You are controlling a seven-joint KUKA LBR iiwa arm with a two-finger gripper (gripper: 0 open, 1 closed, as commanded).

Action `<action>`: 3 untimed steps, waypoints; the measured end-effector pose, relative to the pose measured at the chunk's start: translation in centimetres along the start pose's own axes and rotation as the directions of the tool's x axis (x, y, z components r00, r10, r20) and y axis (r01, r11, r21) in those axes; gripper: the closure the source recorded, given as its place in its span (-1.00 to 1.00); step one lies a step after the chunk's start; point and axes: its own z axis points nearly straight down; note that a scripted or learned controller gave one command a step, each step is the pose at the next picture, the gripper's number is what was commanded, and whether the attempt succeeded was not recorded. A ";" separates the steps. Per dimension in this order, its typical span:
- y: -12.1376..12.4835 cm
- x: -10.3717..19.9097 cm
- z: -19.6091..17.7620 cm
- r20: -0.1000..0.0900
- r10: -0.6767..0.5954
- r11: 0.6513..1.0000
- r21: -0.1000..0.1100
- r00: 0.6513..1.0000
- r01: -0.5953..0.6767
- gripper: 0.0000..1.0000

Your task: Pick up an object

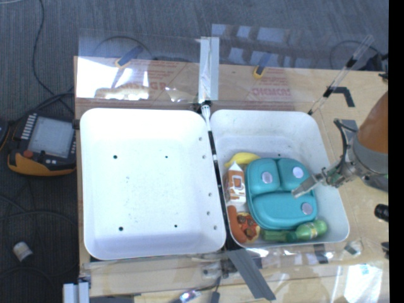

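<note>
Camera view: hand [302, 190] over teal container [278, 194]

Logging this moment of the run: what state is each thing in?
teal case: lying flat in the right bin, shut
green bottle: on its side, by the front wall
orange packet: lying against the divider
tool: over the teal case

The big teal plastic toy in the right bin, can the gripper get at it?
Probably yes. The teal plastic toy lies on top of the pile in the right white bin, nothing covering it, and the gripper is right over its right side.
</note>
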 end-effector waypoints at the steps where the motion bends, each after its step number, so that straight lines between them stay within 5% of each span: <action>1: 5.0 -1.9 5.7 0.016 -0.119 0.993 -0.017 0.993 0.120 -1.00; 2: 9.5 -3.0 6.2 0.003 0.173 0.985 -0.022 0.985 -0.173 -1.00; 3: 6.4 -2.7 -5.1 0.005 -0.119 0.993 0.005 0.993 0.119 -1.00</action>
